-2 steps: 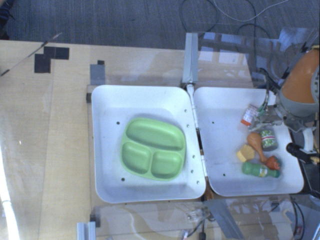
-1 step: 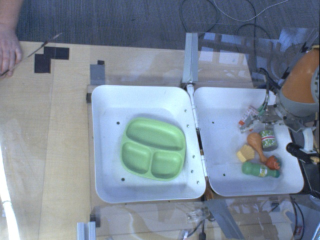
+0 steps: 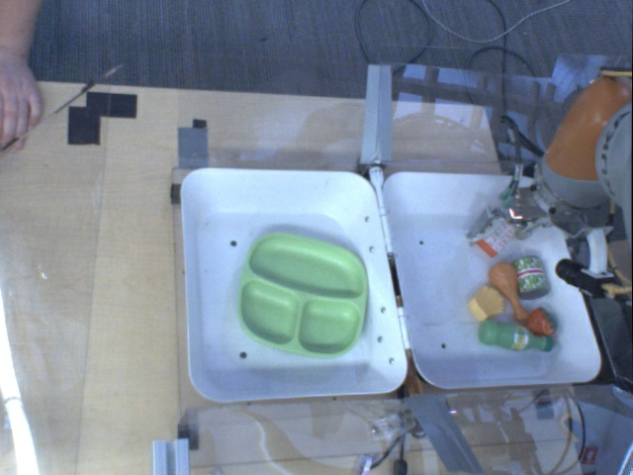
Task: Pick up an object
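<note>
Pale wood bench [image 3: 99, 295] bears two white bins. Left bin [image 3: 208, 216] holds a green tray [image 3: 302, 293]. Right bin [image 3: 435, 265] holds small toys [image 3: 514, 305] clustered near its right side. Gripper [image 3: 506, 218] hangs over that bin's upper right, blurred; jaw state cannot be told. Arm [image 3: 588, 137] is cut off at right.

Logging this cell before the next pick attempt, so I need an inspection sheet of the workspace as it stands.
Surface: pale wooden bench bearing two white bins side by side.
Job's things: right bin holds a green bottle, a small can, a yellow piece, an orange-brown piece and a wrapper, clustered at its right side.
Clutter: green divided tray in the left bin; black tape marks on the bench.
Grippers: gripper over the right bin's far right corner; finger state cannot be told.
Cables: black cables looping behind the bins.
Surroundings: a person's hand at the left edge.
</note>
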Robot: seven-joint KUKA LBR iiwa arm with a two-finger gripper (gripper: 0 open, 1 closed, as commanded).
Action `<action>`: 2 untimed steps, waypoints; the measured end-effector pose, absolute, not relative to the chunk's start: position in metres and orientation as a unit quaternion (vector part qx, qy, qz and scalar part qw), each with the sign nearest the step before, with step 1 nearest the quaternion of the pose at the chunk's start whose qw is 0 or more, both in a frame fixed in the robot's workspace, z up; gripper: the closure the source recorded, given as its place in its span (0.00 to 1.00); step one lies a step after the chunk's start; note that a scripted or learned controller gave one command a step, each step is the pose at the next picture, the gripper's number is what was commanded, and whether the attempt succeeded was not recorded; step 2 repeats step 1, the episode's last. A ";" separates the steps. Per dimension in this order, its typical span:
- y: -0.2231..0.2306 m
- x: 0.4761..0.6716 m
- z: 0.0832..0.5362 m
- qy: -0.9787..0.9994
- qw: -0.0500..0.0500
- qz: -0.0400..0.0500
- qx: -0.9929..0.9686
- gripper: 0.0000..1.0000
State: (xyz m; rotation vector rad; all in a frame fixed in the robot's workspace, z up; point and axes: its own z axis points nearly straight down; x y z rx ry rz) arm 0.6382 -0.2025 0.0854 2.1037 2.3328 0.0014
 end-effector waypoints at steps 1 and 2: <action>-0.201 0.638 0.094 0.745 -0.001 -0.001 0.667 1.00; -0.201 0.638 0.094 0.745 -0.001 -0.001 0.667 1.00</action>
